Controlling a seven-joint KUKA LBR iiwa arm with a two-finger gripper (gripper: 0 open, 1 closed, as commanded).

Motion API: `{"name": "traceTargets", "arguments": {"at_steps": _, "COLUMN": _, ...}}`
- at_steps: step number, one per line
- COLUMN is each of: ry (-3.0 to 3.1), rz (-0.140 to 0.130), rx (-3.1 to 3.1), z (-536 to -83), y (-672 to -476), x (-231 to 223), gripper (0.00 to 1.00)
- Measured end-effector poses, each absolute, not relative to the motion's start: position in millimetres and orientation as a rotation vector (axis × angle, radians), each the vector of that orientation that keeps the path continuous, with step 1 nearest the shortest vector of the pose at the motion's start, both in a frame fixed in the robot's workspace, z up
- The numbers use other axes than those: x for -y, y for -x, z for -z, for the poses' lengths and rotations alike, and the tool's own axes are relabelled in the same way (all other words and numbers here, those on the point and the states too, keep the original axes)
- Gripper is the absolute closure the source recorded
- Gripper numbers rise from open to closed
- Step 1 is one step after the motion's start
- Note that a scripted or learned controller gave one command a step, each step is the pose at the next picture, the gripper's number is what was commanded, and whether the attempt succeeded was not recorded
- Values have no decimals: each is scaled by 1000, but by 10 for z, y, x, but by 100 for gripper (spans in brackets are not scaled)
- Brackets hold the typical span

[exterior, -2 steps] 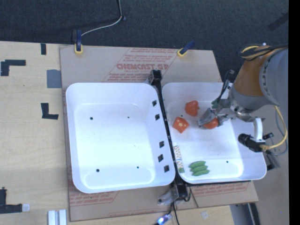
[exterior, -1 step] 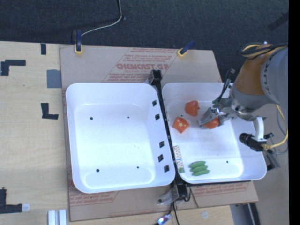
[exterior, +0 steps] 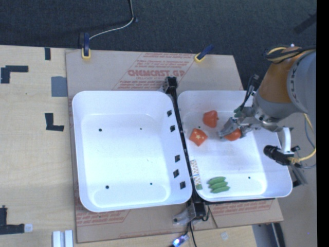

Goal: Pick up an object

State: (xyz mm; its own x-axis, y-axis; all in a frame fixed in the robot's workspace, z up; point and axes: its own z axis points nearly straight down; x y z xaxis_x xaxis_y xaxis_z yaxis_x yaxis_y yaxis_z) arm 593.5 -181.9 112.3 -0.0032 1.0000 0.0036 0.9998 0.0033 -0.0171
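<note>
The right bin (exterior: 257,189) holds three small red pieces and a green pea pod. One red piece (exterior: 209,118) lies toward the back, and a second (exterior: 198,136) sits near the divider. My gripper (exterior: 229,131) is low in the bin's middle-right, directly over the third red piece (exterior: 234,136), which peeks out from under its tip. Whether that piece is touched or gripped is hidden. The green pea pod (exterior: 218,184) lies near the front wall, well apart from the gripper.
The left bin (exterior: 82,107) stands beside the right one, with a black clip strip (exterior: 177,138) along the shared wall. Both rest on a cardboard sheet (exterior: 149,71). A cable (exterior: 303,161) hangs off the wrist at the right.
</note>
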Motion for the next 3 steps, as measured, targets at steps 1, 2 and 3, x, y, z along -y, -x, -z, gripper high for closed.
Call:
{"name": "traceTargets", "arguments": {"at_steps": 1, "ry": 2211, "rz": -2, "rx": 2223, "z": -1623, "y": -5352, "x": 1097, "gripper": 100}}
{"name": "traceTargets", "arguments": {"at_steps": 2, "ry": 2208, "rz": -7, "rx": 2222, "z": -1828, "y": -4811, "x": 397, "gripper": 100}}
{"name": "traceTargets", "arguments": {"at_steps": 3, "ry": 2208, "rz": 10, "rx": 2237, "z": -2931, "y": -4857, "x": -524, "gripper": 100}}
